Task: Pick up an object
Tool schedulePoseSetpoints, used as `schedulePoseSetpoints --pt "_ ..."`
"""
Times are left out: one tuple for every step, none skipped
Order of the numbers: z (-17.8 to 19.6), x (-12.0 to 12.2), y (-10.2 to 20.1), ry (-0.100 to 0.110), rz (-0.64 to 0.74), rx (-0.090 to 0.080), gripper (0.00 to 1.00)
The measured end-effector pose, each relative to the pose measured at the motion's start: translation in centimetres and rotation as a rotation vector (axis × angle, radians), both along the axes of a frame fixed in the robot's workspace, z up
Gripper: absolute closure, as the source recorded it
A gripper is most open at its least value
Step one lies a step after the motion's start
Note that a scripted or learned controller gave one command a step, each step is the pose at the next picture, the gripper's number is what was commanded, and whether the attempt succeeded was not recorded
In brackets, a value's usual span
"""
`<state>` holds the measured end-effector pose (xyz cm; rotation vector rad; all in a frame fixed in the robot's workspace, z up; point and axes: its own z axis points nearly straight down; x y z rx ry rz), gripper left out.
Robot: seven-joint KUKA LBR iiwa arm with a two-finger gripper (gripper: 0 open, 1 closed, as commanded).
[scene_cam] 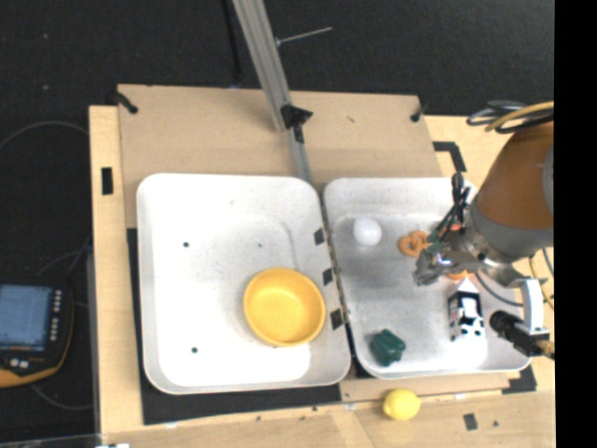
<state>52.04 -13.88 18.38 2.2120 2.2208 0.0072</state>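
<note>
Camera view, hand (432, 267) beside orange piece (411, 244)

One fixed camera looked down at a slant from above on the bench (252, 138) and both white bins (168, 250), fairly close.

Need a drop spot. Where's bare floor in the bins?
Left bin: upper and left floor bare, above the yellow bowl. Right bin is crowded: white ball, orange piece, green block, claw. Bare strip between ball and block.
</note>
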Motion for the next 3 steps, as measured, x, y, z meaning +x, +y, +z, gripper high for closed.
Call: schedulePoseSetpoints --pt "6.1 0.9 -0.4 0.000 0.000 -0.001 1.00" --pt "9.7 1.1 -0.5 0.005 0.000 0.000 1.00" --pt "9.1 2.6 3.3 0.007 -0.002 0.000 1.00"
